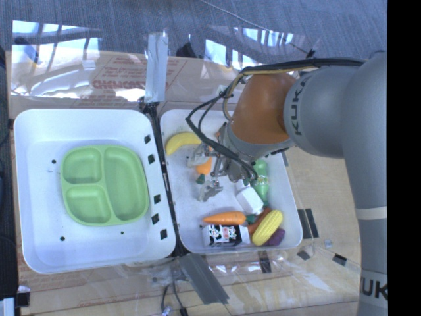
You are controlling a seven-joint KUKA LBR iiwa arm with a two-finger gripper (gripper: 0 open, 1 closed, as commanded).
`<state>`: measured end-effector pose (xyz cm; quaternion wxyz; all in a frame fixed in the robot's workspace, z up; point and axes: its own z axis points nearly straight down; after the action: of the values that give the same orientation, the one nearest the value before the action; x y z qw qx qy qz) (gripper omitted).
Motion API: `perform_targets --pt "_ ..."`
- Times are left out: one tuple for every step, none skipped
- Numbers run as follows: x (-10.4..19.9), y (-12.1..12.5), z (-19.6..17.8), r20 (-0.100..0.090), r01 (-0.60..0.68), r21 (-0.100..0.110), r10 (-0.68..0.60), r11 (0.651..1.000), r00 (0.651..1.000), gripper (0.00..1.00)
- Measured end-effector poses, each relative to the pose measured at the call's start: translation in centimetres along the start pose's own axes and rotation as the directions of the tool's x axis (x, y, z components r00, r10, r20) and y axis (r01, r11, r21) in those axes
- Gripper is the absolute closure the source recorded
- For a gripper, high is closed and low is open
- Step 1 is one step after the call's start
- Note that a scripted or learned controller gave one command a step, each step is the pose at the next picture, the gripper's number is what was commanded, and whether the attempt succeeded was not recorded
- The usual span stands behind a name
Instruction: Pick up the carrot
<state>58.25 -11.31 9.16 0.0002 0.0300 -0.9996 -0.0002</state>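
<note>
Jaws are hanging low over the middle of the right bin (pixel 187 206), tucked under the arm's orange wrist band (pixel 260 110). Their tips are blurring into the clutter beneath, so I cannot tell whether they are open or closed, and nothing is visibly sitting between them. The carrot (pixel 225 218) is lying flat on the bin floor just beyond the jaws toward the near wall, apart from them, with its length running across the bin. I judge the pick as not yet made, since the carrot is resting on the floor rather than hanging from anything. Lying on its side that way, it is offering its narrow width to a grasp from above, which probably explains why the arm is coming down from overhead. Crowding is making that awkward: a black-and-white carton (pixel 223 236) is pressing along the carrot's far side from the jaws, and a corn cob (pixel 268 227) is leaning near its tip, with a white block (pixel 250 199) beside the jaws. A small orange piece (pixel 205 166) is sitting right at the jaws and could be mistaken for the target. A banana (pixel 181 141) is lying behind the jaws near the far wall. Well away from the jaws, past the divider, the left bin (pixel 39 143) is holding a green divided plate (pixel 104 184).
</note>
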Motion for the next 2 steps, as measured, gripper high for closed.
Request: perform_targets --pt "-0.2 0.2 -1.1 0.002 0.006 0.000 -0.006 1.000 1.000 1.00" --pt "-0.8 -9.1 -18.5 0.016 0.049 0.010 -0.049 0.999 0.999 1.00"
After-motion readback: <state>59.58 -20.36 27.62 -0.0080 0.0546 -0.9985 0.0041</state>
